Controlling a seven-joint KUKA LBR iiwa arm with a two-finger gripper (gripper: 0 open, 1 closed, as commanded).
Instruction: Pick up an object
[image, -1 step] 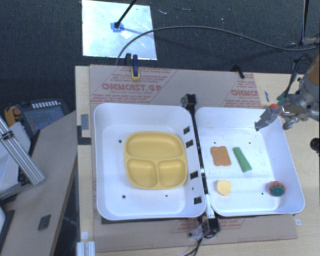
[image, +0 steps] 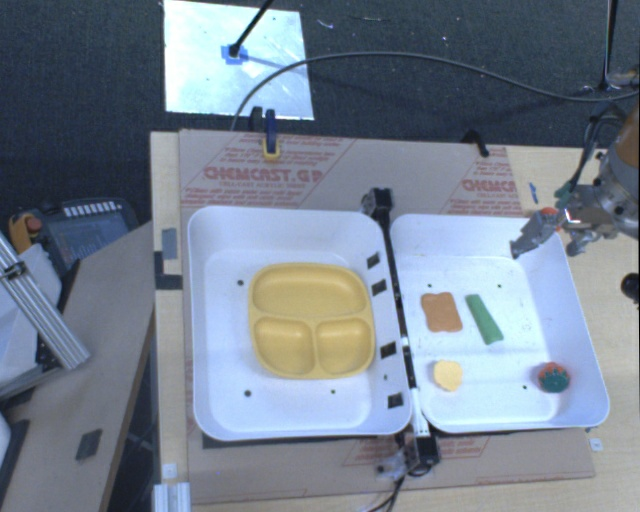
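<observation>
White plastic forms both shallow bins on the table, which lie side by side and meet along a dark central seam. Left bin: holds a yellow three-compartment tray, set roughly at its middle. Right bin: holds four small objects, all well apart from the end effector. An orange-brown rectangular piece lies near the bin's middle, with a green bar just beside it on the right, slightly tilted. A small yellow round piece rests nearer the front wall, and a small round object in orange and teal sits toward the front right corner. End effector (entering from the right edge of the view): positioned over the back right portion of the right bin, nothing visible between its fingers; whether they are spread or closed cannot be told from this angle.
</observation>
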